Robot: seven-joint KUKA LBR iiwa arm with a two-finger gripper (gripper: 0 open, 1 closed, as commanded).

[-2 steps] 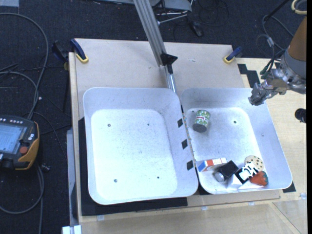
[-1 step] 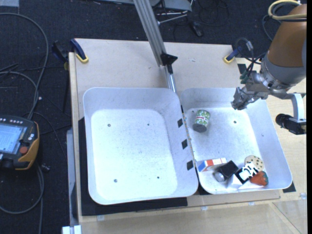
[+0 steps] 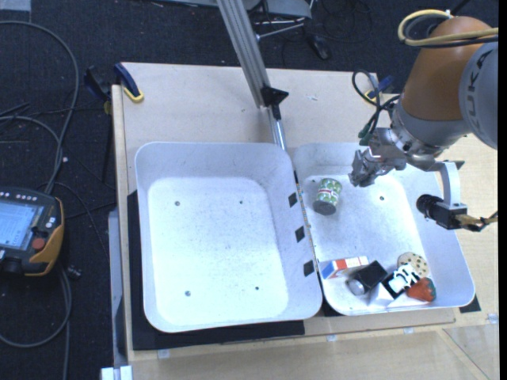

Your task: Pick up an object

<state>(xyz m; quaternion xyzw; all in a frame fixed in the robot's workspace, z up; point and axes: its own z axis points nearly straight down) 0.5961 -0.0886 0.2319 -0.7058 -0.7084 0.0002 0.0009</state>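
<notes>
Overhead slanted view of bench with two white bins. Arm (image 3: pixel 444 77) enters from right; gripper (image 3: pixel 363 172) hangs over far part of right bin (image 3: pixel 396 220) — finger opening cannot be told (too dark and small), nothing seen between fingers. Green-patterned can (image 3: pixel 326 195) lies on its side just left of gripper, near divider between bins. Cluster at near right corner: red-blue box (image 3: pixel 342 267), black object (image 3: pixel 369 276), round cookie-like disc (image 3: pixel 409 260), red fruit (image 3: pixel 421 290) — touching or overlapping. Left bin (image 3: pixel 214 236) beside it. Teach pendant (image 3: pixel 24 232) on floor, far left.

Matt white, seemingly plastic bins (image 3: pixel 214 236) on a pale wooden bench (image 3: pixel 198 105).
</notes>
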